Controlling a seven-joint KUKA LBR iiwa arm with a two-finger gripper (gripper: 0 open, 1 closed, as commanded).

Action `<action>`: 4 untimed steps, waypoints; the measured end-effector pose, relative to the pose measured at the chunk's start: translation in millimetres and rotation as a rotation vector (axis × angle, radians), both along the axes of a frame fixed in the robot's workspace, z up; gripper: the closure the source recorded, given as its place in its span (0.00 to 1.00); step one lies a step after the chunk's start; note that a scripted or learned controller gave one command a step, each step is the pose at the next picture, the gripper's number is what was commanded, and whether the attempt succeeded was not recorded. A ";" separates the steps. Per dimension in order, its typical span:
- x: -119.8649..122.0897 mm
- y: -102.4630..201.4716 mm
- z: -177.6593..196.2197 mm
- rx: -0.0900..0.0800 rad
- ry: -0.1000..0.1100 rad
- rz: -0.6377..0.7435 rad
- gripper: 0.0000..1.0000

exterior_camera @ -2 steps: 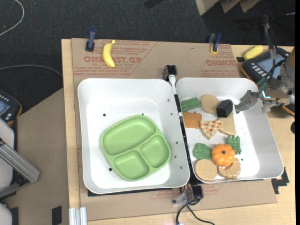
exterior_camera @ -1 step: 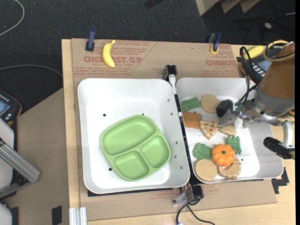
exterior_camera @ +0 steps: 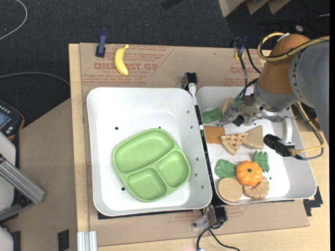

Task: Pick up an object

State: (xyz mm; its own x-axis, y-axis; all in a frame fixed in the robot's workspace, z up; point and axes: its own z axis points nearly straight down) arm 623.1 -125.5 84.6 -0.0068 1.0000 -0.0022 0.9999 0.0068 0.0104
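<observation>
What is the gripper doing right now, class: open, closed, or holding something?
Gripper: low over the far end of the right bin, among the toy food; open or closed cannot be told.

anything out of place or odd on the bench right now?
One thing: a banana lies on the cardboard behind the left bin, outside both bins. The other toy food sits piled in the right bin, where the gripper is. The left bin holds a green divided plate, set at an angle but intact. No spills.
</observation>
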 end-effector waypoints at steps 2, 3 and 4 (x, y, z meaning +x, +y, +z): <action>45.1 -75.5 0.8 0.002 0.008 -0.004 0.00; 44.0 -9.4 0.7 0.004 0.012 -0.001 0.00; 44.3 -13.4 11.7 0.002 0.009 -0.004 1.00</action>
State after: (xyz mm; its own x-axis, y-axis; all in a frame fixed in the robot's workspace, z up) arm 667.4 -139.0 96.3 -0.0025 1.0000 -0.0006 1.0000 0.0025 0.0017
